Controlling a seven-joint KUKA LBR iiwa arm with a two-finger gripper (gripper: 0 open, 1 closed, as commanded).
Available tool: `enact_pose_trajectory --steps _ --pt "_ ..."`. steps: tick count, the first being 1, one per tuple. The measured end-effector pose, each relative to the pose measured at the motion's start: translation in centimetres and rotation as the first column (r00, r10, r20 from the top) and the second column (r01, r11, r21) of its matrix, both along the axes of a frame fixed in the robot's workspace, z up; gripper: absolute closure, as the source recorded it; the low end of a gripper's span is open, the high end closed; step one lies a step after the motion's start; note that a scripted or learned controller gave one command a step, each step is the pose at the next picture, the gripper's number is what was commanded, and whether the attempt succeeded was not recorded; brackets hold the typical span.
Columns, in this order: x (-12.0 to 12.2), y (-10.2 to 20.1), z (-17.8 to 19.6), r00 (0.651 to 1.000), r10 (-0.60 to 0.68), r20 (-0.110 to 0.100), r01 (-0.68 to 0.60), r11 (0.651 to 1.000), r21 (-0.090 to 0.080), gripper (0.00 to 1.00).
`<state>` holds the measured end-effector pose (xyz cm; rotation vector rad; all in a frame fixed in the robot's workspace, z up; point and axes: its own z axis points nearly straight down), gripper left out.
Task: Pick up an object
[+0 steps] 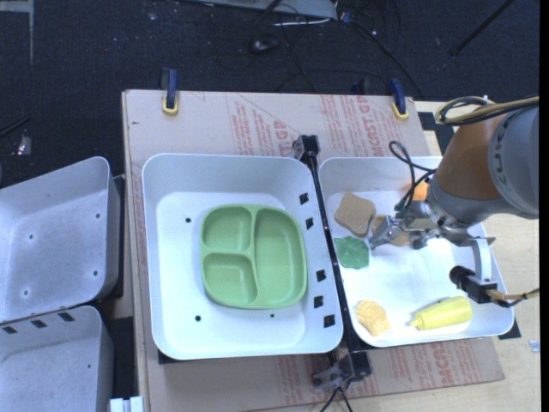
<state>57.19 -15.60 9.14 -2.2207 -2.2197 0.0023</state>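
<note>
The grey arm (506, 157) reaches in from the right over the right bin (390, 168), its orange band above the wrist, and the gripper (380, 234) hangs low at the bin's left part. Whether it is open or closed cannot be told. A tan bread slice (353, 213) lies just beside it to the upper left and a green leaf piece (351, 252) just below-left. Further below sit a yellow corn piece (371, 317) and a yellow bottle (442, 313). Well left, the other bin (163, 187) holds a green divided plate (254, 257).
</note>
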Motion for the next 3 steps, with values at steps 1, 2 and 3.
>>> enact_pose_trajectory --steps 1,2,3 --pt "0.1 0.0 1.1 1.0 0.0 0.002 0.0 1.0 0.0 1.0" --pt "-0.3 0.7 5.8 1.0 0.003 0.006 -0.003 1.0 -0.001 1.0" --pt "-0.3 -0.3 11.4 1.0 0.0 0.007 0.0 1.0 -0.002 1.0"
